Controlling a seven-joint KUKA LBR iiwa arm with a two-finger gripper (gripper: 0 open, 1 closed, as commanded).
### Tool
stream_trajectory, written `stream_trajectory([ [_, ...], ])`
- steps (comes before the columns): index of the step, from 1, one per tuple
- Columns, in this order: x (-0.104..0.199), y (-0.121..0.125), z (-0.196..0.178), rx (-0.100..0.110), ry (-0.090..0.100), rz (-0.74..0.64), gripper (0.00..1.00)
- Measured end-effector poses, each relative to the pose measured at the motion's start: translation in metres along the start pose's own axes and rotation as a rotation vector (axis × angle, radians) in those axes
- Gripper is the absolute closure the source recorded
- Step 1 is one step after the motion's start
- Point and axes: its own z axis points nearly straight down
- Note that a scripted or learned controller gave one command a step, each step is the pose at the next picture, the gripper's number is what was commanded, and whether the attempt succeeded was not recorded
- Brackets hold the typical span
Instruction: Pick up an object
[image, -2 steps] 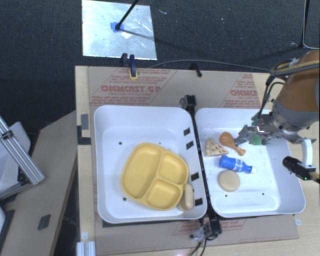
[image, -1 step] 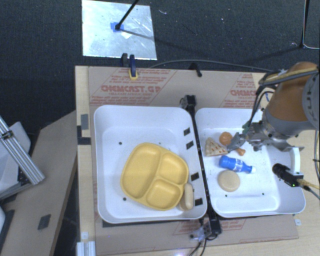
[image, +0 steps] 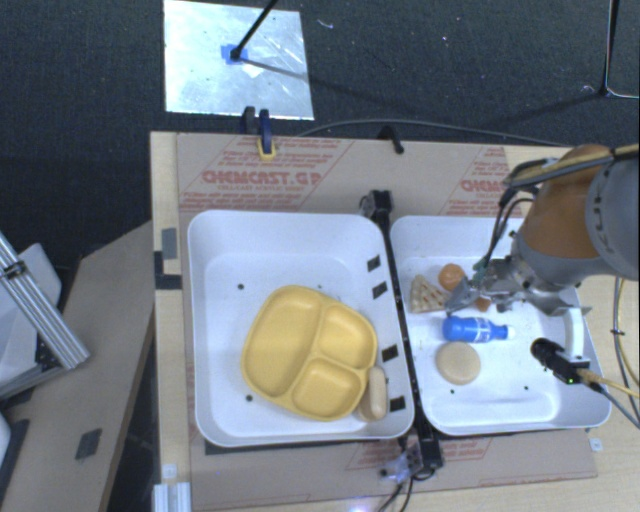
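looking down on the counter (image: 300, 165), we see the hand (image: 478, 290) low in the right bin (image: 500, 405), just above the blue bottle (image: 474, 328) and beside the orange ball (image: 452, 275); its grip we cannot tell.

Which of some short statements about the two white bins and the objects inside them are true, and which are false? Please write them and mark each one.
1. The yellow divided plastic tray lies in the left white bin. True.
2. The blue plastic bottle stands upright. False: it lies on its side in the right white bin.
3. The round tan disc lies nearer the camera than the bottle. True.
4. The small orange ball is in the left bin. False: it is in the right bin.
5. The beige oval piece rests at the tray's edge. True.
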Motion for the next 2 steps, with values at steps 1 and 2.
stream_trajectory([
  [1, 0.000, 0.001, -0.013, -0.004, -0.001, -0.001, 1.00],
  [2, -0.001, 0.000, -0.056, -0.007, -0.001, -0.002, 1.00],
])
